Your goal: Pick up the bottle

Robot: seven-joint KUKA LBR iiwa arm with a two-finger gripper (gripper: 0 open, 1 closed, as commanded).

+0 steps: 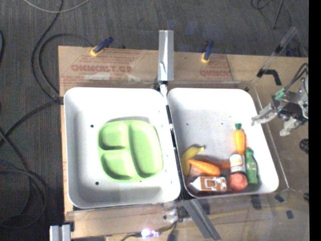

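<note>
The spread, empty pincer (275, 120) hovers outside the right white bin (210, 102); the approach step comes next: reaching in toward the small green plastic bottle (251, 167).

I see the green bottle (251, 166) lying in the right bin (210, 104) beside a carrot (239, 138); the gripper (281, 119) hovers outside that bin's right wall.
</note>
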